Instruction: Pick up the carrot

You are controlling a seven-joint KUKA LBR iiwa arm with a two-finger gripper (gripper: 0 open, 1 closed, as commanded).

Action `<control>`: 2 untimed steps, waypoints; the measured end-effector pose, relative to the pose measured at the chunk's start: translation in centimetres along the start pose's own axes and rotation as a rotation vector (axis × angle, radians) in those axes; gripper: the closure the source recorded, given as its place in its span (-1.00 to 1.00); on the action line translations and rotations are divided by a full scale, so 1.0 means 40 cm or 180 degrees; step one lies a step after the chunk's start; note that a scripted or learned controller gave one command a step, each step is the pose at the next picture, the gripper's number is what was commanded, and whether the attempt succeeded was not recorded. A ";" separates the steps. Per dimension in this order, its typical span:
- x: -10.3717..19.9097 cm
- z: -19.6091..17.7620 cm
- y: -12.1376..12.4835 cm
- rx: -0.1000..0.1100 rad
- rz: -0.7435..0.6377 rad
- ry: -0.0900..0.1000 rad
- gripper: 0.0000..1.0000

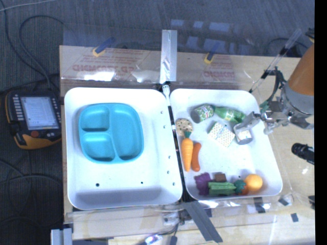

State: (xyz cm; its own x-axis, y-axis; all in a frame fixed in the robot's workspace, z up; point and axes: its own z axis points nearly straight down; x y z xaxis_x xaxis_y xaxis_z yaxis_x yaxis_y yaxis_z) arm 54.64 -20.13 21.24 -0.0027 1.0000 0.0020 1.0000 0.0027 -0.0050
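Carrot [187, 153] lay in the right bin [265, 152], close to its left wall, lengthwise, with a small red piece [196, 156] touching its right side. My gripper [244, 131] hovered over the bin's upper right part, well apart from the carrot; I could not tell how wide it stood. A blue tray [110, 131] sat in the left bin [76, 188].

Bench [102, 60] bears left bin [76, 188], right bin [271, 162].

arm [304, 80] cut off at right edge
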 end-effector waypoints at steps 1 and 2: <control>0.011 0.296 -0.119 -0.0015 -0.0416 -0.0004 -1.00; 0.103 0.080 -0.119 -0.0006 -0.0943 -0.0001 -1.00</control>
State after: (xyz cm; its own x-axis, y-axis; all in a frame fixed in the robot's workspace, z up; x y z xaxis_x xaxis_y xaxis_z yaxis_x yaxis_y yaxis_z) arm 49.86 -16.04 18.06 -0.2946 0.9556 0.0027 0.9556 0.2946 -0.0023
